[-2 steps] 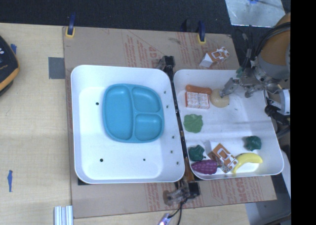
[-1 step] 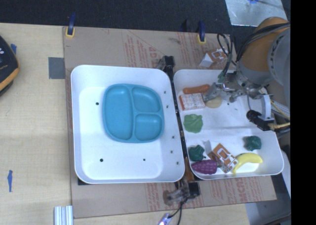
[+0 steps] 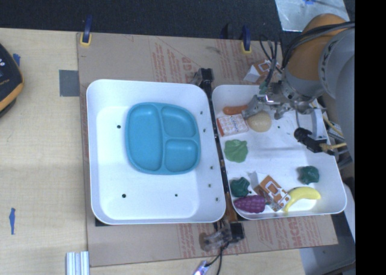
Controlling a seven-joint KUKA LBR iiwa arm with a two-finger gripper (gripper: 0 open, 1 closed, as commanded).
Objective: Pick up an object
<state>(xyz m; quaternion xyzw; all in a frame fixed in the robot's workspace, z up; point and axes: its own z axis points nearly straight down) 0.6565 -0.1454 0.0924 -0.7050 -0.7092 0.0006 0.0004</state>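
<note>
The grey robot arm with its orange band reached in from the right of the frame, its gripper (image 3: 265, 104) low over the upper part of the right-hand shallow white bin (image 3: 283, 144). The metal fingers (image 3: 254, 107) stood just beside a small, pale, rounded, potato-like object (image 3: 260, 123); whether they were open or closed could not be told from this slanted view, and nothing showed between them. By that reckoning the pick was not yet done: the approach looked made, the grasp and lift remained.

Nearby lay a narrow orange piece (image 3: 235, 110) and a flat red-and-white printed packet (image 3: 232, 125). Below them sat a soft-looking, lumpy pale green item (image 3: 236, 150). Along the bin's lower edge were a dark green knobbly toy (image 3: 239, 186), a bumpy purple bunch like grapes (image 3: 249, 204), a small printed carton (image 3: 273, 190), a smooth yellow banana-shaped toy (image 3: 302, 196) and another dark green piece (image 3: 309, 175).

The left-hand white bin (image 3: 102, 147) held a glossy light blue plastic divided plate (image 3: 162, 138). Both bins rested on brown cardboard (image 3: 151, 56) over the wooden worktop (image 3: 36, 165).
</note>
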